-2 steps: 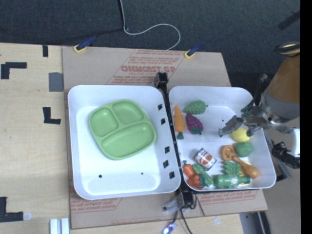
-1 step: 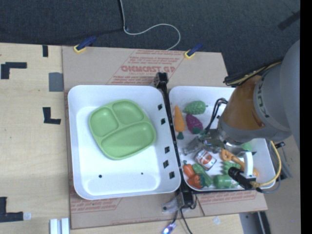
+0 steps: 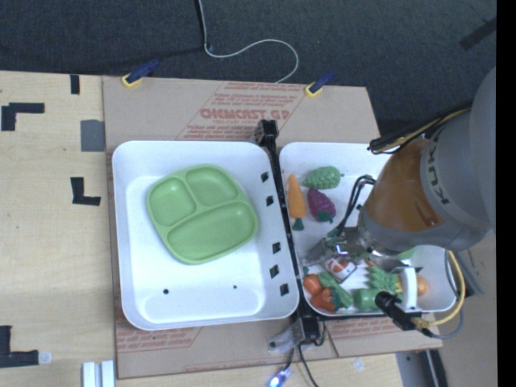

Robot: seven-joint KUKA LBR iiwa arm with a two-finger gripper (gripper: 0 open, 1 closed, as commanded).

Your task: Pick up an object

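Note:
The right bin (image 3: pixel 364 153) holds several toy foods. An orange carrot (image 3: pixel 296 198) lies by its left wall, with a purple eggplant (image 3: pixel 322 205) beside it and a green bumpy vegetable (image 3: pixel 322 176) just behind. A red tomato-like piece (image 3: pixel 316 290) and green pieces (image 3: pixel 364 297) crowd the front edge. My gripper (image 3: pixel 337 251) is low in this bin, pointing left, just in front of the eggplant and above a small red and white piece (image 3: pixel 343 269). The grey and orange arm covers the bin's right half.
The left bin (image 3: pixel 137 216) holds a green divided plate (image 3: pixel 203 213). A black divider (image 3: pixel 276 208) runs between the bins. Both bins sit on cardboard (image 3: pixel 234 115) with a white cable (image 3: pixel 242 51) behind. A black and yellow cable (image 3: pixel 419 317) trails from the wrist at front right.

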